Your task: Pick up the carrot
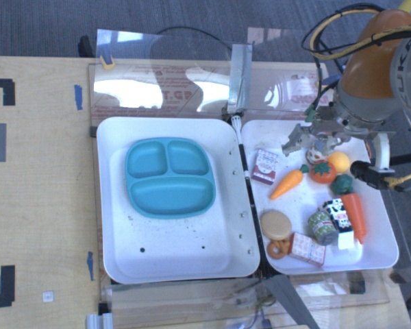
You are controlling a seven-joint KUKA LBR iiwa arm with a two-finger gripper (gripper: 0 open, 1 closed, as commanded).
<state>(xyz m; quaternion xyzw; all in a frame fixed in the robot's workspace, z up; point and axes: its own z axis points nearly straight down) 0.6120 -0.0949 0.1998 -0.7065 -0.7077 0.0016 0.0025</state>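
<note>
Orange and pointed, the carrot (287, 183) lies flat on the floor of the right-hand bin (387, 252), slanting from its thick end near the tomato (322, 173) down to its tip toward the bin's left wall, just beside the small red-and-white carton (265, 166). Nothing is lifted yet — it rests free, with bare white plastic along most of its length, so by the look of it the pick has not been made and the whole grasp and lift remain. A second orange-red piece, longer and blunter, lies near the right rim by the black-and-white carton (338, 216); it may be another vegetable, and I take the tapered one by the carton as the target. The jaws (318, 141) hang above the back of the same bin, up and to the right of the carrot, close over the tomato and the yellow fruit (339, 162) — apart from the carrot, not touching it. Grey metal parts spread out to either side there, but from this slanted view I cannot tell whether they are parted or closed; nothing can be seen between them. The left bin (109, 204) carries a blue divided plate (170, 177), well apart from the action.
</note>
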